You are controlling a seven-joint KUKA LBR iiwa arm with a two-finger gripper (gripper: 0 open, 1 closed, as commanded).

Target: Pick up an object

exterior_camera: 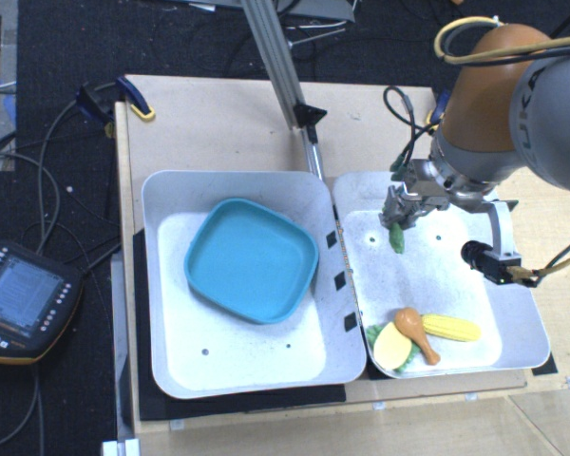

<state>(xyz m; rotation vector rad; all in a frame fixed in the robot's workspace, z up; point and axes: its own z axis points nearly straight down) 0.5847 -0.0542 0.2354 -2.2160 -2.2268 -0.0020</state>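
Note:
My gripper [395,222] hangs over the back left part of the right bin [513,297], reaching in from the right. A small dark green object [397,239] sticks out below the fingertips and is pinched between them, just above the bin floor. At the front of the same bin lie a yellow corn cob [453,328], an orange-brown piece with a round head [414,329] and a pale yellow round piece [391,348] with a green edge.
A large blue square plate [252,259] takes up much of the left bin [171,350]. A slanted metal pole [277,50] crosses behind the bins. A black part [484,257] on a bracket hangs from the arm over the right bin.

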